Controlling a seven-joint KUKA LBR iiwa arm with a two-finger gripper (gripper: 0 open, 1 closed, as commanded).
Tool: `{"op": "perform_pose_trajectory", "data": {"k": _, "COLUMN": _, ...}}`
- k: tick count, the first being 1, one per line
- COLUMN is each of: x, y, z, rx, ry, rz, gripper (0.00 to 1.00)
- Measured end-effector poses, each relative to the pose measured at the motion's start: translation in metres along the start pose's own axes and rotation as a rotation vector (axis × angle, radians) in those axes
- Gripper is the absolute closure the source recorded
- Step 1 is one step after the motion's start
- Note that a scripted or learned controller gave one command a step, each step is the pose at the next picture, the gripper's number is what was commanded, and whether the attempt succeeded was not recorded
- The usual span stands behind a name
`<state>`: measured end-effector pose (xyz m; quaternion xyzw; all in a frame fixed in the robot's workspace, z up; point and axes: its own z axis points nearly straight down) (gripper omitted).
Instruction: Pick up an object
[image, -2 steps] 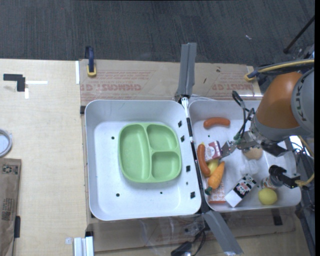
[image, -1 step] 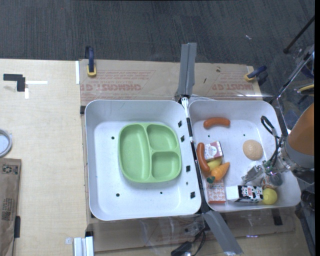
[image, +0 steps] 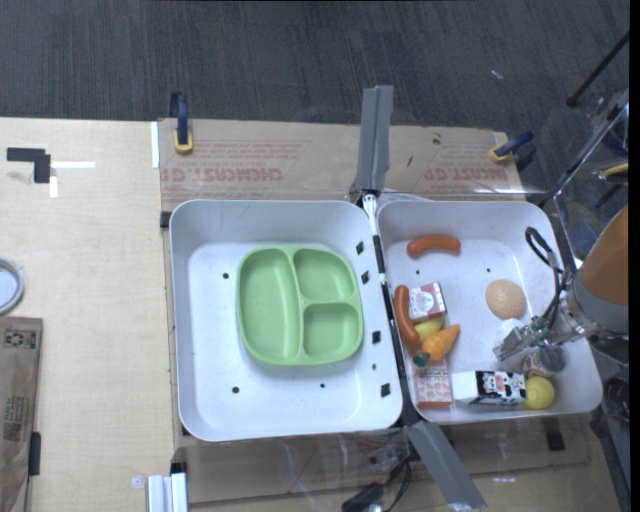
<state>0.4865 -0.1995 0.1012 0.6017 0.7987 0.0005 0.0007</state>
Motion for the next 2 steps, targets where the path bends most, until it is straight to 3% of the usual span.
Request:
{"op": "perform_pose_trajectory", "data": {"k": 1, "x": 0.043, "y": 0.044, "z": -0.09, "rx": 0.001, "ry": 0.0, "rz": -0.058, "gripper": 1.0}}
{"op": "perform_pose_trajectory", "data": {"k": 2, "x": 0.032, "y": 0.062, "z": -0.15, "rx": 0.0, "ry": -0.001, "rz": -0.406, "gripper": 1.0}}
